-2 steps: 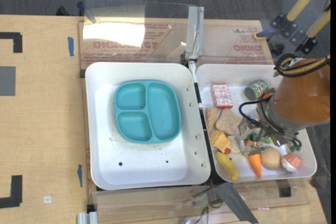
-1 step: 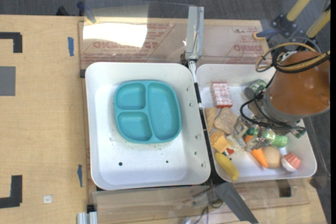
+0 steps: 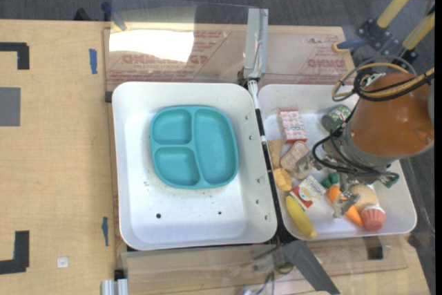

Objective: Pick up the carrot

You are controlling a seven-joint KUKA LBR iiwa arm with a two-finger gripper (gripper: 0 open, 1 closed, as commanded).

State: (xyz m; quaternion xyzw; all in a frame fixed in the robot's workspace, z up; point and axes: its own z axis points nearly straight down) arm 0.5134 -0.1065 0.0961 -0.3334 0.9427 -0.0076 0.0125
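The pincer (image 3: pixel 343 191) hung low in the right bin (image 3: pixel 404 217), under the orange band of the arm (image 3: pixel 387 122) and a tangle of black cable, and how wide it stood could not be told — the wrist hid it from above. Just beneath it lay the carrot (image 3: pixel 351 213), a short orange piece near the bin's front edge, touching a pinkish round toy (image 3: pixel 373 217) on its right. Nothing showed the carrot held. To do the grasp well, I judged, the pincer would need to settle squarely over the carrot's body and straddle its narrow width, keeping off the pink toy so that it did not drag that along or nudge the carrot away. Further out in the same bin lay a yellow banana (image 3: pixel 300 216), a small red-and-white box (image 3: pixel 292 125) and other toy food crowded close. The left bin (image 3: pixel 138 217) carried a teal divided plate (image 3: pixel 195 147). Both bins sat on a light wooden desk (image 3: pixel 48 148) marked with black tape, with a clear sheet standing behind and dark carpet beyond.
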